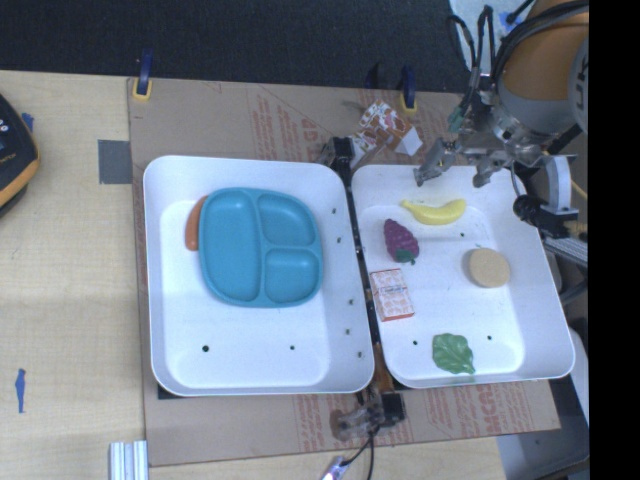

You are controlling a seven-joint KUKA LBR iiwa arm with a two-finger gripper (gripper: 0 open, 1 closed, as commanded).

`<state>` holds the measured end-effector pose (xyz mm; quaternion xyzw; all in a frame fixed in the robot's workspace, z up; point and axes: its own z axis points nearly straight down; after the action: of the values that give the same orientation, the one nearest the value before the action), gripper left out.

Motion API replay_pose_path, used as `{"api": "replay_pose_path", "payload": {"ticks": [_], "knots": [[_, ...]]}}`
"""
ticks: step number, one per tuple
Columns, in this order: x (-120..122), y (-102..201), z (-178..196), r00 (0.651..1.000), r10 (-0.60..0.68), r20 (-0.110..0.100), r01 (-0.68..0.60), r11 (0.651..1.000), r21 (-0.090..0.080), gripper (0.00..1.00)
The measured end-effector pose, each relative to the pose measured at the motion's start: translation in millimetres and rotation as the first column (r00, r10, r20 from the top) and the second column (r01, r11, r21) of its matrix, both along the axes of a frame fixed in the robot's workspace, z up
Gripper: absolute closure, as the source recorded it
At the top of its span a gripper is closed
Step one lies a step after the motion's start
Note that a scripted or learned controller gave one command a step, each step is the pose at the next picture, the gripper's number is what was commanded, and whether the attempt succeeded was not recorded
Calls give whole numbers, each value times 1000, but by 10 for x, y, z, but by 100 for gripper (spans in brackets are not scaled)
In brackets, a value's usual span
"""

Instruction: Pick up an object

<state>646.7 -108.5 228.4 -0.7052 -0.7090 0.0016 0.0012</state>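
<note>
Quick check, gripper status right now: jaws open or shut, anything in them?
Gripper: jaws open, holding nothing, hanging over the far edge of the right bin just beyond the banana.

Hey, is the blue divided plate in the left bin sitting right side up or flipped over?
Right side up. The blue divided plate shows its three recessed compartments facing the camera, lying flat in the left bin.

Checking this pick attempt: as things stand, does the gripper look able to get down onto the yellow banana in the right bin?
Probably yes. The gripper hangs open just beyond the banana, which lies alone on the right bin floor; the purple grapes sit apart, and nothing covers it.
</note>
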Motion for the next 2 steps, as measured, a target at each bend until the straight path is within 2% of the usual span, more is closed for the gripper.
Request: {"api": "replay_pose_path", "payload": {"ticks": [1, 2], "knots": [[-78, -18, -1374, 1000, 0, -2, 0, 1000, -1, 0], [-399, -277, -1367, 1000, 0, 0, 0, 1000, -1, 0]]}}
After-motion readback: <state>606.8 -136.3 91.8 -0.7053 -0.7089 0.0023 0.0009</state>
